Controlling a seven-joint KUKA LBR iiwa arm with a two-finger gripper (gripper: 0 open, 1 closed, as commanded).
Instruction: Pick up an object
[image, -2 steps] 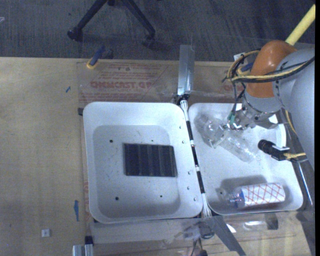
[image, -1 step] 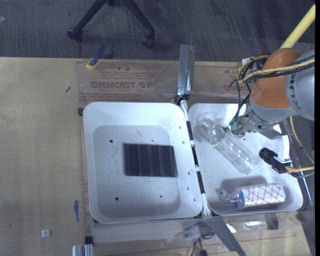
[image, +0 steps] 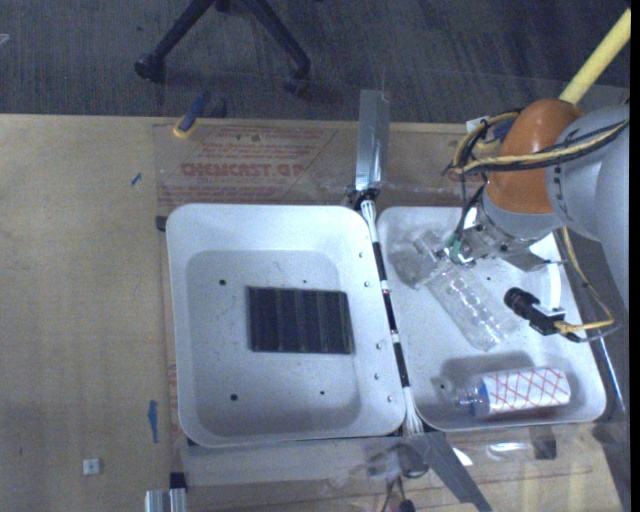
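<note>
Red-checked bottle (image: 520, 390) at front; end effector (image: 458, 252) by clear packaging (image: 470, 305), grip state unclear.

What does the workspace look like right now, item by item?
Surface: wooden bench; left bin and right bin side by side.
Job's things: ribbed pad in left bin; clear tray and checked bottle in right bin.
Clutter: blue marks on bench.
Grippers: gripper low over right bin, at clear tray; hold unclear.
Cables: bundle at wrist.
Surroundings: chair base on carpet beyond bench.
</note>
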